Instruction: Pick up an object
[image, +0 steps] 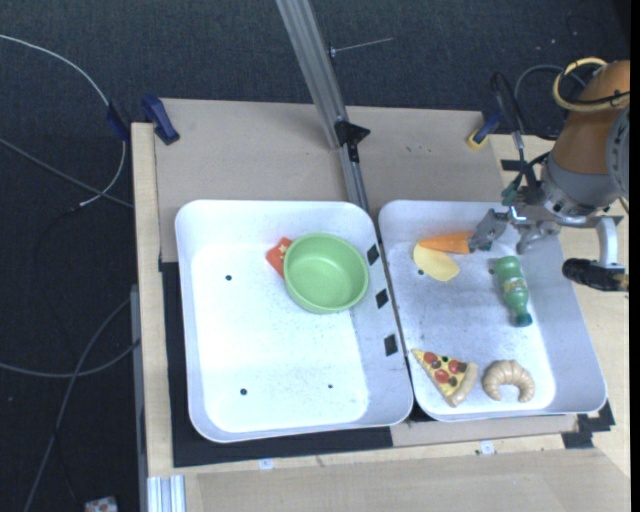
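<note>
My gripper (507, 232) hangs over the far edge of the right bin (570, 330), its two grey fingers spread apart with nothing between them. Just left of it lie an orange carrot (446, 243) and a yellow slice (437, 263). A green bottle (513, 289) lies directly below the gripper, close to it. Near the bin's front edge sit a pizza slice (445, 374) and a croissant (508, 380). In the left bin (260, 380) a green bowl (324, 272) stands partly over a small red object (277, 255).
A slanted metal pole (325, 90) crosses the bench behind the bins. Blue clamps (158, 119) grip the bench's back edge. Black cables run along the dark floor on the left. The arm's orange band (596, 88) shows at the top right.
</note>
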